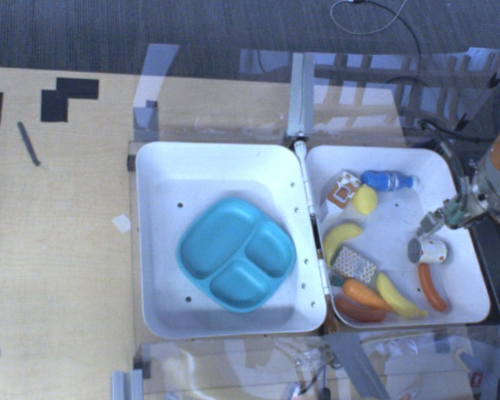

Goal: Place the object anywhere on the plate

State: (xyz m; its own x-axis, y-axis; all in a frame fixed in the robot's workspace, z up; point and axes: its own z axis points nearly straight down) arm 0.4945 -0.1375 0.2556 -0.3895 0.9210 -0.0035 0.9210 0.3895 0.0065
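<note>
1. Nearest the camera, a dark red sausage (358, 310) lies against the front wall of the right bin (475, 307), well to the left of the fingers (433, 222) and nearer the camera than them.
2. The small white object with a red band (431, 252), seemingly a cup, lies on its side in the right bin, just on the camera side of the fingers. Its long axis runs roughly left to right, with a grey round end facing the left bin (150, 223).
3. Whether the fingers are spread or closed cannot be made out, nor whether they touch the white object; nothing is plainly seen between them.
4. An orange sausage (432, 287) lies just beyond the white object from the fingers, near the right wall.
5. Left of the fingers lie a yellow banana (398, 296), a carrot (367, 294), a grey mesh piece (354, 264), a second banana (340, 238), a lemon (365, 199) and a blue bottle (387, 180).
6. The blue plate (237, 254), with three compartments, sits in the left bin, well apart from the fingers, on the pale worktop (58, 265).
</note>
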